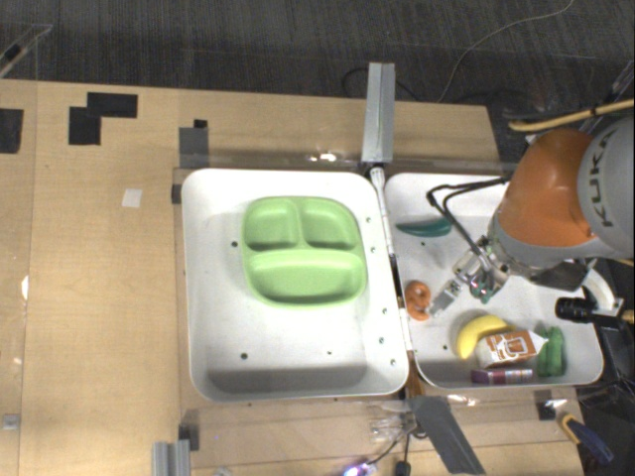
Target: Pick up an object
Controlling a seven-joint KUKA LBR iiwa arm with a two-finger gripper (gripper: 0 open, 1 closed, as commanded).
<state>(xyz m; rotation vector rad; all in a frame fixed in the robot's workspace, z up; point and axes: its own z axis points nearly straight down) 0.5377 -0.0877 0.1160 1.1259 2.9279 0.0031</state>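
Grey arm with orange band [544, 201] reaches in over the right-hand shallow white plastic bin [437, 365], metal two-finger gripper [458, 288] low inside it, fingers look spread with nothing between them, so open and empty as far as this view shows

Landmark = small orange ring-shaped toy [418, 298] at the bin's left wall. Gripper sits just right of the ring, close, touching or not cannot tell. Nearest candidate, probably the pick target. Yellow banana-shaped toy [476, 332] is right of and below the ring, touching a small orange-and-white printed packet [513, 347]; a dark purple marker-like stick [502, 374] lies below those; a green plastic piece [552, 353] farther right. A teal leaf-shaped flat item [425, 228] lies above the ring, well apart

To do this step well: centre the fingers over the ring, come straight down, close across its narrow side, keep off the bin wall since the ring lies tight to it. Ring is small and could slip or skid sideways. Banana is bulkier, likely an easier grab if the ring fails

Surface: the smooth left white bin [208, 365], left of the ring, holds a light green three-compartment plastic tray [302, 249]. Both bins rest on a light wooden table [89, 296] with black tape marks; dark carpet floor [248, 18] beyond, cables trailing
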